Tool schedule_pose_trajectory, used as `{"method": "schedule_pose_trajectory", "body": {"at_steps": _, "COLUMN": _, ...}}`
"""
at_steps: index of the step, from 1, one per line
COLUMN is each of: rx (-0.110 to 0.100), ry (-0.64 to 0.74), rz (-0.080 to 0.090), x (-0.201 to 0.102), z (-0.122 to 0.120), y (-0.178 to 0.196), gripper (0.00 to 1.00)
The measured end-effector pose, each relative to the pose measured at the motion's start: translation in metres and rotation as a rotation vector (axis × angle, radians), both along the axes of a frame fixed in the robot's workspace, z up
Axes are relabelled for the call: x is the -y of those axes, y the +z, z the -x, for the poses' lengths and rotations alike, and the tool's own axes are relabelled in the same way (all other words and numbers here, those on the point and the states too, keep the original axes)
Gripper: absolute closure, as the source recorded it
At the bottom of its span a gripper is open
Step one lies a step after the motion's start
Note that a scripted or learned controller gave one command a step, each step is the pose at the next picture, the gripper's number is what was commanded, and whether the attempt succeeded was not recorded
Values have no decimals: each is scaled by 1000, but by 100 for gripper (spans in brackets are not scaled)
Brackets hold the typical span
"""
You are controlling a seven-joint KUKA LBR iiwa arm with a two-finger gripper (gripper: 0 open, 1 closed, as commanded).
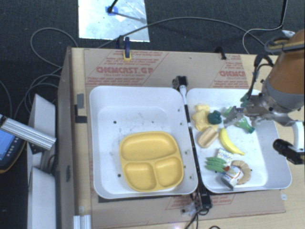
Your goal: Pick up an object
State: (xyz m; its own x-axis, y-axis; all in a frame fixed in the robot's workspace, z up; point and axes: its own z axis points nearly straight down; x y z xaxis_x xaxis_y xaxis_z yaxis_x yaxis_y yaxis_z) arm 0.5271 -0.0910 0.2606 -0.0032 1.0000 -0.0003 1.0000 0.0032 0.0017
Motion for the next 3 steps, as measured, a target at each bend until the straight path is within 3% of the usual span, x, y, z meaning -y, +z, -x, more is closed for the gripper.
{"method": "schedule_pose_trajectory", "body": {"at_steps": 1, "rx": -1, "ry": -2, "rz": 0, "x": 17, "z": -30, "y": -44, "gripper": 0}}
{"method": "schedule_pose_trajectory", "body": {"at_steps": 3, "rx": 0, "ry": -2, "rz": 0, "x": 46, "z": -28, "y": -176, "gripper": 0}}
